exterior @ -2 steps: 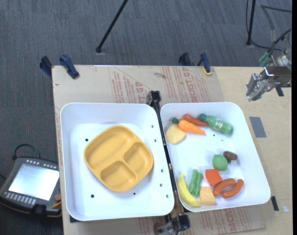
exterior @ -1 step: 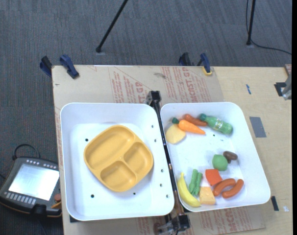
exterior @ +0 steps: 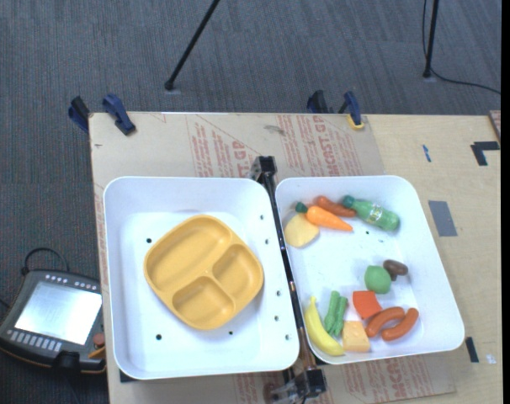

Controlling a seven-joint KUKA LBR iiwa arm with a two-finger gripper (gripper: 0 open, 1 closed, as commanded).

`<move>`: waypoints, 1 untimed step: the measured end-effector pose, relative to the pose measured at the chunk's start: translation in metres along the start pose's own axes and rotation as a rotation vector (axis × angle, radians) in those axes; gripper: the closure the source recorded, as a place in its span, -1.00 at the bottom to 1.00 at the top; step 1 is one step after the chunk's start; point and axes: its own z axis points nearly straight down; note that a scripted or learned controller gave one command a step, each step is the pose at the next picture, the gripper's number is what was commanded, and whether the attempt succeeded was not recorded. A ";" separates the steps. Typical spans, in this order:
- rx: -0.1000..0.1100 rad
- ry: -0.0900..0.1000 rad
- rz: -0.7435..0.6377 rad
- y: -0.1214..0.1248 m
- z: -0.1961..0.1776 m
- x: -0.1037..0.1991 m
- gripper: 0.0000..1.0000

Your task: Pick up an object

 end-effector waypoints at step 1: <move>-0.005 -0.003 -0.006 0.003 -0.009 0.001 1.00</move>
